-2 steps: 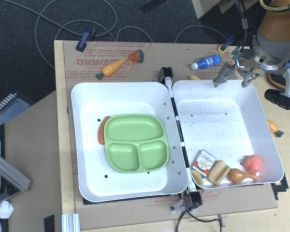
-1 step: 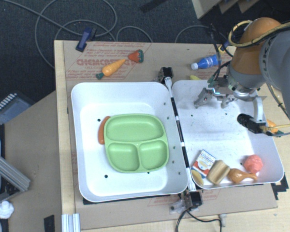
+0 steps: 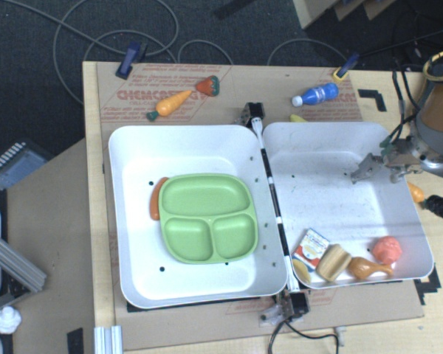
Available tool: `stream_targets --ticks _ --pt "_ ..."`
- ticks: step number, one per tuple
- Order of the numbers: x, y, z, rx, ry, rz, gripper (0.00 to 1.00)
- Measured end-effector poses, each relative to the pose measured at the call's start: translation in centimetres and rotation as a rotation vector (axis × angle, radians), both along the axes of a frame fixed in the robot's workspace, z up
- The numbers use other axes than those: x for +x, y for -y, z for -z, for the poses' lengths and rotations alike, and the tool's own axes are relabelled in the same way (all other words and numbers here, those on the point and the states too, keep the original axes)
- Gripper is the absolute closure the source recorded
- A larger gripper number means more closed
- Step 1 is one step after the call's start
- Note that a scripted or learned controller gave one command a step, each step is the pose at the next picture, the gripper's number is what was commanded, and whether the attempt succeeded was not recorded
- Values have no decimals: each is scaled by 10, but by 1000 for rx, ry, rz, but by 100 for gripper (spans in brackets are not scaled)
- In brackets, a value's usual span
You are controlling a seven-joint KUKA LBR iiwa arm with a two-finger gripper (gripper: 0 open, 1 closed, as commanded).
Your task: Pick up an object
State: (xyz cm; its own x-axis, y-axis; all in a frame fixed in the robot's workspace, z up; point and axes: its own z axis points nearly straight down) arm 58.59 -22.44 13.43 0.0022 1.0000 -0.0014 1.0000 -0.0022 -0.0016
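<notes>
My gripper [image 3: 384, 169] hangs over the upper right part of the right bin [image 3: 332, 142], open, with nothing between its fingers. Along that bin's near edge lie a small printed box [image 3: 310, 246], a tan bread-like roll [image 3: 332, 262], a brown-orange piece [image 3: 363, 268] and a pink lump [image 3: 387, 249], all well below the gripper. The left bin [image 3: 133, 198] bears a green divided plate [image 3: 207, 217], with an orange-red object [image 3: 154, 200] partly hidden under its left edge.
Behind the bins on the board lie a toy carrot [image 3: 173, 102], a red toy [image 3: 208, 86] and a blue bottle [image 3: 316, 95]. A small orange piece [image 3: 416, 192] sits at the right bin's right rim. Cables run across the floor beyond the bench.
</notes>
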Motion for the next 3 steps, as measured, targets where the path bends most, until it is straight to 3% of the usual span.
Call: stream_targets --ticks 1,2,3 --pt "35 -128 -21 3 4 -5 0" --pt "26 -58 -46 -1 4 -2 0" --pt "63 -56 12 1 2 -3 0"
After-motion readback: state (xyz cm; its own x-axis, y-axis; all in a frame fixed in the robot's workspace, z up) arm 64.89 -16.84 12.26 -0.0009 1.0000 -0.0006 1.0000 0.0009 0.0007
